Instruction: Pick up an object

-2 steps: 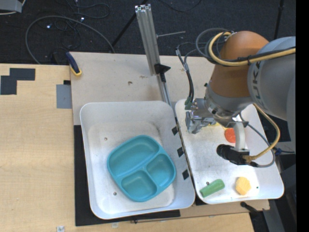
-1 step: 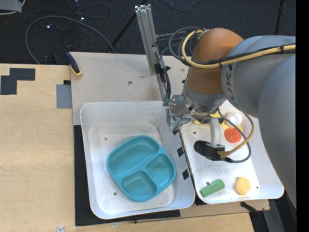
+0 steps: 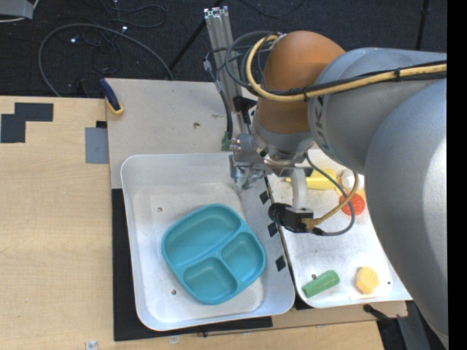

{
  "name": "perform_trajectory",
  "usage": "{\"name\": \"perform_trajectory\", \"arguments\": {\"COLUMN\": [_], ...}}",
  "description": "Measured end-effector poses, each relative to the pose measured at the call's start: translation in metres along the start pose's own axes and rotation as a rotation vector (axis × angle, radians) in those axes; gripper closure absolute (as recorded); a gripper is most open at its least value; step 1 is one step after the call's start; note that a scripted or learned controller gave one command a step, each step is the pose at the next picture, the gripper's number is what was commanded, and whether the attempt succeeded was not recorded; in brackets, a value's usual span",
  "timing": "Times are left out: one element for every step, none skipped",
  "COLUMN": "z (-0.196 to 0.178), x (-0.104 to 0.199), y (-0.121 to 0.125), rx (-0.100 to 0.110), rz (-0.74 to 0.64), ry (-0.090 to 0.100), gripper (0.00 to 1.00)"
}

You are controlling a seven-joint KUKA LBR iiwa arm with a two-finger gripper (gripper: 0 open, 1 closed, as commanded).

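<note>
Green block (image 3: 320,284) lying near the front of the right bin (image 3: 332,254), yellow piece (image 3: 367,279) just beside it, teal divided tray (image 3: 213,253) in the left bin (image 3: 139,195), gripper (image 3: 244,168) above the bins' shared edge, grip state impossible to tell

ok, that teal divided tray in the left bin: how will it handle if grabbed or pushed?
The teal tray looks like rigid moulded plastic, so probably stiff and light. It lies flat on the left bin, so it will likely slide, not roll. Its low, rounded rim may be hard to pinch.
</note>
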State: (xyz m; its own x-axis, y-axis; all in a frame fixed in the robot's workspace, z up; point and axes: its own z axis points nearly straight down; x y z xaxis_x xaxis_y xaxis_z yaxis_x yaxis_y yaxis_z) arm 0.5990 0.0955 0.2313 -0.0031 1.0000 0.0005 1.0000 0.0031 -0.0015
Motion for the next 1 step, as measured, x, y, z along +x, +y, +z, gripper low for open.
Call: {"name": "perform_trajectory", "arguments": {"z": [0.0003], "x": [-0.0007], "y": [-0.0009], "rx": [0.002], "rz": [0.000], "ry": [-0.001], "gripper": [0.00]}}
